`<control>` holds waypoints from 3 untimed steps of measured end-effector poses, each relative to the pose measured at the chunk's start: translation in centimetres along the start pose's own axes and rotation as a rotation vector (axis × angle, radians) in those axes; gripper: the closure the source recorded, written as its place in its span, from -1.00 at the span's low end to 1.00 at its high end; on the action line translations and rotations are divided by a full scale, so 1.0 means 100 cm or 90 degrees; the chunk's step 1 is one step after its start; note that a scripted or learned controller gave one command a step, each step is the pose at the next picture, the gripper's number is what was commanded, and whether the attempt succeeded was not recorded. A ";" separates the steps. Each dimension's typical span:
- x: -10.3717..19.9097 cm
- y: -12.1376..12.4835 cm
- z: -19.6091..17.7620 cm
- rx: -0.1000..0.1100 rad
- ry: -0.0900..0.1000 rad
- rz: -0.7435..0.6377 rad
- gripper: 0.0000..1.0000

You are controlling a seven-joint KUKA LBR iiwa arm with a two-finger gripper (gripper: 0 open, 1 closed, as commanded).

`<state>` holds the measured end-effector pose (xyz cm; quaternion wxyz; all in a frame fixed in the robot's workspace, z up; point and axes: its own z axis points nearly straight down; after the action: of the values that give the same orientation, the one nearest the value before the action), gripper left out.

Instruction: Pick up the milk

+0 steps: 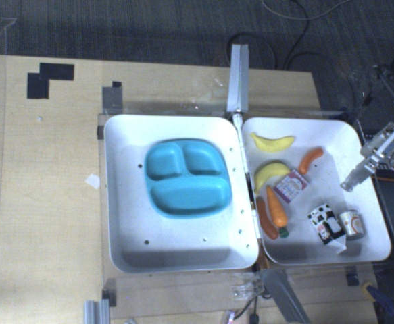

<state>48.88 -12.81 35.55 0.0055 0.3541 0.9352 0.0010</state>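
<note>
- The wooden counter (41,201) is seen carrying two shallow white bins side by side, and the right bin (372,248) is being taken as the landmark here.
- Nearest the camera, in that bin's front right corner, the milk (326,223) is lying: a small carton with black and white cow patches, tilted on its side.
- Just beside the milk, toward the bin's right wall, a small can (352,223) with a brown label is resting; whether the two are touching cannot be told.
- At the bin's front left, against the wall it shares with its neighbour, a carrot (276,208) is lying next to a reddish sausage (264,220).
- Near the bin's middle, a purple box (290,185) is sitting, overlapping a yellow fruit (270,173).
- Farther back, an orange sausage (311,159) is lying at a slant, and a banana (272,141) is lying near the back left corner.
- Over the bin's right rim, the jaws (353,180) are being held above the bin floor, well apart from the milk; nothing is seen between them, and how far open they are cannot be told.
- To the left of the right bin, the left bin (126,181) is holding a blue divided tray (183,181).
</note>
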 end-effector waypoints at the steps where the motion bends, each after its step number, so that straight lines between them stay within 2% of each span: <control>1: -0.016 -0.011 0.159 0.001 0.003 -0.037 -1.00; 2: -0.004 -0.003 0.265 -0.003 -0.005 -0.083 -1.00; 3: -0.005 -0.001 0.254 -0.005 -0.006 -0.083 1.00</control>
<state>49.49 -13.26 10.20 0.0117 0.2926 0.9561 0.0027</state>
